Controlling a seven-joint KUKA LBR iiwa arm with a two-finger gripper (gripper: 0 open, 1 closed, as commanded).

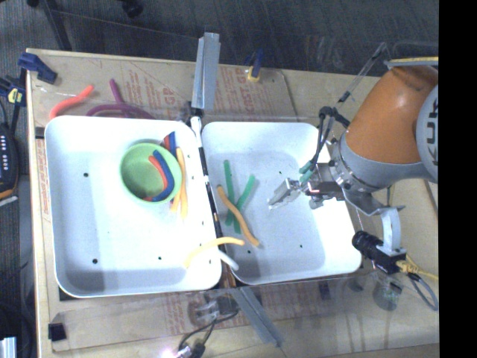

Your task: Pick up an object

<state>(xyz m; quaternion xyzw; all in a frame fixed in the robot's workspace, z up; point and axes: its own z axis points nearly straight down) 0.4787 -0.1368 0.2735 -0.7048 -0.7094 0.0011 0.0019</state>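
My gripper (283, 193) hangs over the middle of the right bin (328, 252), pointing left, with nothing visibly held. Two green sticks (237, 186) lie just to its left on the bin floor. An orange stick (238, 216) lies below them, slanting toward the bin's front. A yellow stick (211, 247) rests across the rim between the two bins. The gripper is clear of all of these, a short way right of the green sticks.
The left bin (74, 237) holds a green bowl (143, 173) with red, blue and yellow sticks draped over its right side. Orange and purple cords (89, 101) lie on the bench behind it. A metal bar (205, 69) stands between the bins at the back.
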